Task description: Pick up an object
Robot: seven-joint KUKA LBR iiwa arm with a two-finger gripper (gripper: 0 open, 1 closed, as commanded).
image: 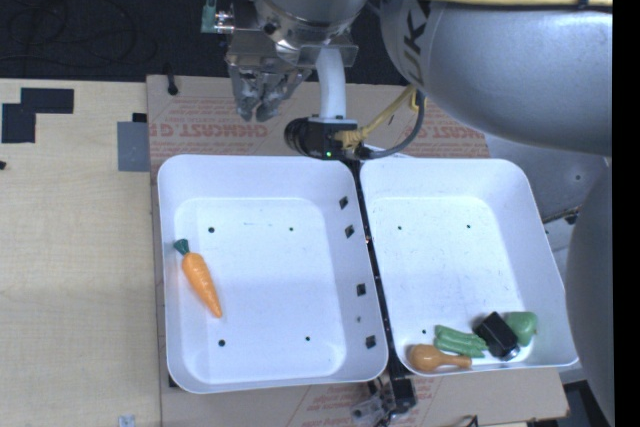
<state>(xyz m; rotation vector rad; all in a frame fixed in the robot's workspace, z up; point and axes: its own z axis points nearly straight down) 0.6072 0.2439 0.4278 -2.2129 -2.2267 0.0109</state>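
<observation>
My gripper (264, 105) hangs high above the bench, behind the back rim of the left bin (250, 170). Its fingers look drawn together with nothing between them. An orange carrot (201, 283) with a green top lies at the left side of the left bin, far below and in front of the gripper. In the right bin's (455, 177) front right corner lie a green pea pod (460, 341), a black block (496, 335), a green piece (523, 323) and a tan gourd-shaped piece (438, 358), bunched together.
The arm's grey body and orange band fill the top right and overhang the right bin. A black divider ridge (362, 255) runs between the bins. Cables (385, 130) dangle behind the bins. Cardboard lies under both bins.
</observation>
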